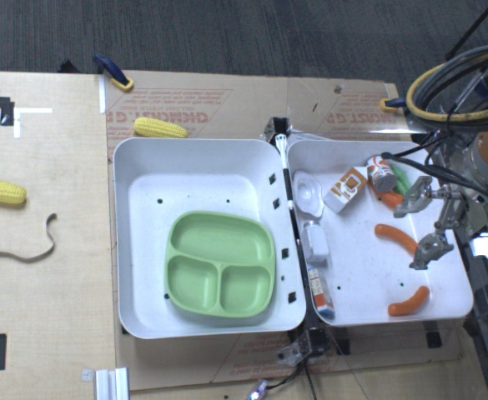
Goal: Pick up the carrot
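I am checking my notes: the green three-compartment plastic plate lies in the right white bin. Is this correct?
Not quite. The camera view shows the green three-compartment plastic plate lying in the left white bin, not the right one.

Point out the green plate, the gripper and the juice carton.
green plate (195, 233), camera view, bare upper compartment.
gripper (424, 227), camera view, midway between the fingertips.
juice carton (346, 189), camera view, top face.

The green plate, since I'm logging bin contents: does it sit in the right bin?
No, the green plate lies in the left bin, the right bin holds small items.
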`<state>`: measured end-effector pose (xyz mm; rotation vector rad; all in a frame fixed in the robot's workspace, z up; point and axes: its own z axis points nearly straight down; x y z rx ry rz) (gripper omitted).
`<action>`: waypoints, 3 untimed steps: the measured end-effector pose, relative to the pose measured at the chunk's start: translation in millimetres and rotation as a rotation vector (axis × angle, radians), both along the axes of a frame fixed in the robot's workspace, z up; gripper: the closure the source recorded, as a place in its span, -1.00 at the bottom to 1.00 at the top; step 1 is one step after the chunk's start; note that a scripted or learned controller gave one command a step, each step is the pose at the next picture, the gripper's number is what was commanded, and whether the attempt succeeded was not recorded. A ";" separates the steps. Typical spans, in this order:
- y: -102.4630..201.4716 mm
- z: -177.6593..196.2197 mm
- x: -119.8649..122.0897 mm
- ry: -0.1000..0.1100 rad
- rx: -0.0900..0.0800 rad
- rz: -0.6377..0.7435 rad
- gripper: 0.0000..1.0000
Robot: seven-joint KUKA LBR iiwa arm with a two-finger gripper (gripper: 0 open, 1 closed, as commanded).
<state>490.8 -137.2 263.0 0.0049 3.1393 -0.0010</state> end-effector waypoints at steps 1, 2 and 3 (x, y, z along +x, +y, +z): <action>38.7 -97.6 -12.6 0.002 0.000 -0.114 -1.00; -30.7 -78.2 -12.0 -0.002 -0.001 -0.117 -1.00; 34.2 -147.3 -12.7 0.002 0.002 -0.179 -1.00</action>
